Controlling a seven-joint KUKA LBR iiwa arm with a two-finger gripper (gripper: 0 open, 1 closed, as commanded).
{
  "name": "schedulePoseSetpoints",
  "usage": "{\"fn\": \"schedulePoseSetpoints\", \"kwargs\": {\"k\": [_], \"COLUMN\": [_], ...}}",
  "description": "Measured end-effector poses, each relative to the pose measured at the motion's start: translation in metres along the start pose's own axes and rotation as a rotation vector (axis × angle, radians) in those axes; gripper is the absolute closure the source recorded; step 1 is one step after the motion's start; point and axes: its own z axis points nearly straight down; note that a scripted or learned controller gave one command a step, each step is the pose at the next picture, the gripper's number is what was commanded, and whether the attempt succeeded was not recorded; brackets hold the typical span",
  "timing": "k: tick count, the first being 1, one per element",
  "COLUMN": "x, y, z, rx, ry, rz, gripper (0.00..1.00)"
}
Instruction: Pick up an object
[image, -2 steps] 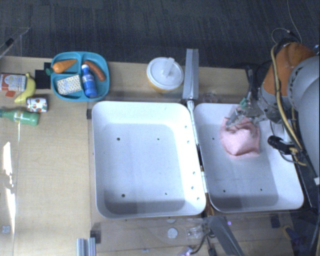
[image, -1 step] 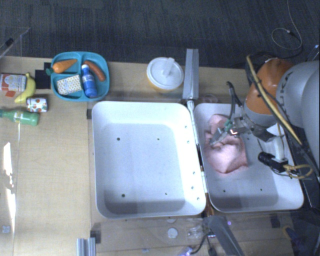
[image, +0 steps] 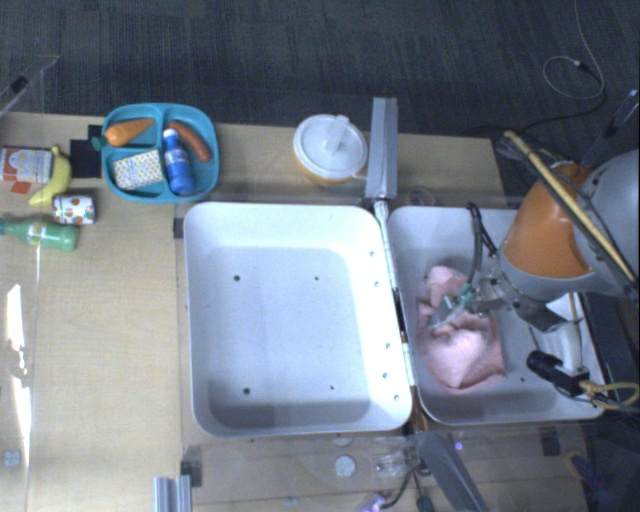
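A crumpled pink cloth (image: 458, 340) lies in the right white bin (image: 440, 232). The grey arm with its orange band reaches in from the right and points down into this bin. My gripper (image: 462, 304) is low over the middle of the cloth, its tips at or touching the fabric. The upper lobe of the cloth sits just left of the tips and the larger lower part spreads below them. The wrist and cables hide part of the cloth's right side.
The left white bin (image: 290, 315) adjoins the right one. On the bench at the back left stands a blue divided tray (image: 205, 150) with toy food, beside it a banana (image: 52, 178), a can (image: 74, 209) and a green bottle (image: 40, 234). A lidded white cup (image: 330, 148) stands behind the bins.
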Motion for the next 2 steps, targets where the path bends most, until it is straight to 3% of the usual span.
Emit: {"fn": "schedulePoseSetpoints", "kwargs": {"k": [1, 2], "x": [0.000, 0.000], "y": [0.003, 0.073], "z": [-0.012, -0.117], "rx": [-0.008, 0.010], "ry": [-0.003, 0.003], "rz": [0.000, -0.027], "gripper": [1.00, 1.00]}}
